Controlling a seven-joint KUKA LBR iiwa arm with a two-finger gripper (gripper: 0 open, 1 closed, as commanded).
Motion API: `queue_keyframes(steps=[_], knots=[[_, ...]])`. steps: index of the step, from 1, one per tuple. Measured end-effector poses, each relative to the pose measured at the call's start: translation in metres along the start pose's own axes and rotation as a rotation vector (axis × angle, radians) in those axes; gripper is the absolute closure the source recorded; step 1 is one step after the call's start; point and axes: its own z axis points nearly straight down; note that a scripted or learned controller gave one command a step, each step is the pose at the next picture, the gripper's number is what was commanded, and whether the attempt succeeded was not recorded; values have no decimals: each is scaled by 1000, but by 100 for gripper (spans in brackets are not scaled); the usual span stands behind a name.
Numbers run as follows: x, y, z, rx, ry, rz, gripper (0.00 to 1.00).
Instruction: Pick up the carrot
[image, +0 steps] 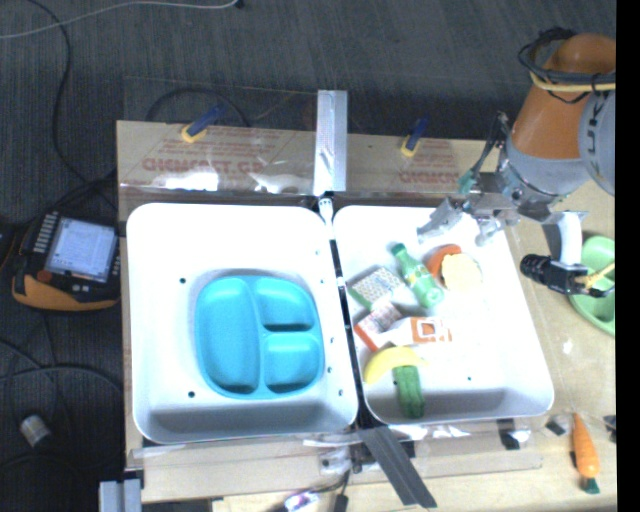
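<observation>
Two white bins sat side by side on the bench in the camera view. We logged the left bin (150, 260) as holding a blue divided tray (260, 335). The right bin (500, 340) held a clutter: a green bottle (417, 275), a tan and orange round item (455, 268), small printed packets (376, 287), a banana (388, 361) and a green block (408, 391).

We found the carrot (584, 451) outside both bins, on the bench at the lower right corner, well apart from the arm. Its long axis ran nearly up and down the frame, tilted slightly, with the orange body toward the top and what looked like the green end toward the bottom.

The gripper (466, 222) hung over the far right part of the right bin, near the round item. We could not tell its state.
</observation>
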Motion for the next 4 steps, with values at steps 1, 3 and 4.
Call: queue_keyframes(steps=[1,3,4], knots=[[-35,-91,44,2,-1,-11,0],[-89,-64,66,0,-3,-186,0],[-64,-70,85,1,-3,-176,0]])
